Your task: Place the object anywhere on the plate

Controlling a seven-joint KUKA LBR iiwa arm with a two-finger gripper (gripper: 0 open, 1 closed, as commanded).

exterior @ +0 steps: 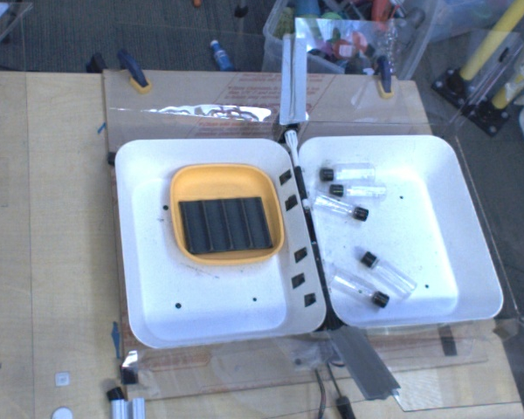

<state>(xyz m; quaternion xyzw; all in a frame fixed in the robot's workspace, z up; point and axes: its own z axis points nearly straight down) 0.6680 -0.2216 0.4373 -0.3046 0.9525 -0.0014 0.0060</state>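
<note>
Five clear vials (356,192) in right bin (437,225), apart from yellow plate (225,178) in left bin (148,269).

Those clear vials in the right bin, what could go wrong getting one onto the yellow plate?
1. The vials are see-through with small black caps and lie close together, so a grasp may miss or knock a neighbour.
2. They are round and could roll off the ribbed dark insert on the yellow plate.
3. The raised divider between the bins could catch a low carry.
</note>
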